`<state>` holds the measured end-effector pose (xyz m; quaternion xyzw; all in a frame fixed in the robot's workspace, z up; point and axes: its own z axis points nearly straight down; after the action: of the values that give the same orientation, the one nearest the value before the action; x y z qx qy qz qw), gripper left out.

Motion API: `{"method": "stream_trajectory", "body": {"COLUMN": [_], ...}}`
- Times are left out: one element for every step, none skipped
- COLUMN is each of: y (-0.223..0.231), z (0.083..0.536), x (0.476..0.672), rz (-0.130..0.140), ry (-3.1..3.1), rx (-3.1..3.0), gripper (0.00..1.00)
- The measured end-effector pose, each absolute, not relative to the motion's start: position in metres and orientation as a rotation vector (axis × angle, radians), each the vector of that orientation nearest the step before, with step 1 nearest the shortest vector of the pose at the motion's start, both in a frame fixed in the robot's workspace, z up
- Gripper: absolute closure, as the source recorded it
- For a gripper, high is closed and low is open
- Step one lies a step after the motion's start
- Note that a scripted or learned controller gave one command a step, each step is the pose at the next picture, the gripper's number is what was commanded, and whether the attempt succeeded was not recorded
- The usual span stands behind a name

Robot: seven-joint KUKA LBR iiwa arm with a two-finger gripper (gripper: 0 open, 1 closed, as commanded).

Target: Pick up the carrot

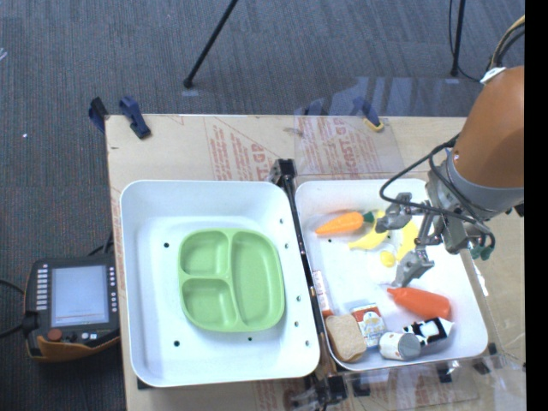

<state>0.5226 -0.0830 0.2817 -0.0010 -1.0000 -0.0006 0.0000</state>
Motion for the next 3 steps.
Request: {"method": "stream_trajectory", "body": {"y": [-0.062, -0.090, -0.088], "z": [0.180, 0.084, 0.099], "x": [0.627, 0.643, 0.647], "rz": [-0.008, -0.004, -0.003], "ry": [-3.128, -3.130, -3.142], "rx": [0.115, 0.208, 0.214], "gripper": [0.00, 0.00, 1.00]}}
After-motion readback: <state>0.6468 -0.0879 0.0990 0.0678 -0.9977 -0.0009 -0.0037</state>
